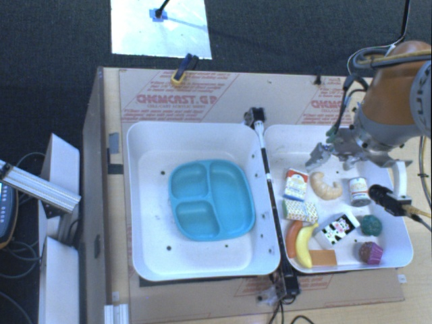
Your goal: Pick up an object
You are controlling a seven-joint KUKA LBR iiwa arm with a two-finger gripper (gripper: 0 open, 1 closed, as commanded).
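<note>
Several toy foods lie in the right bin [398, 258]: a red and white carton [295, 184], a tan croissant [326, 186], a small white jar [358, 191], a speckled green box [300, 211], a banana [305, 245] and a black and white box [337, 229]. Close by are an orange block [322, 258], a dark green ball [370, 225] and a purple cupcake [369, 252]. My gripper [347, 157] hangs over the bin's far side, just above the croissant and jar. Nothing shows in its grasp.
The left bin [152, 248] holds a blue divided plate [210, 200]. A black divider rail [266, 181] runs between the bins. A black cylinder with a yellow cable [388, 200] juts over the right bin's right side. The orange wrist band [398, 79] looms above the bin's far right corner.
</note>
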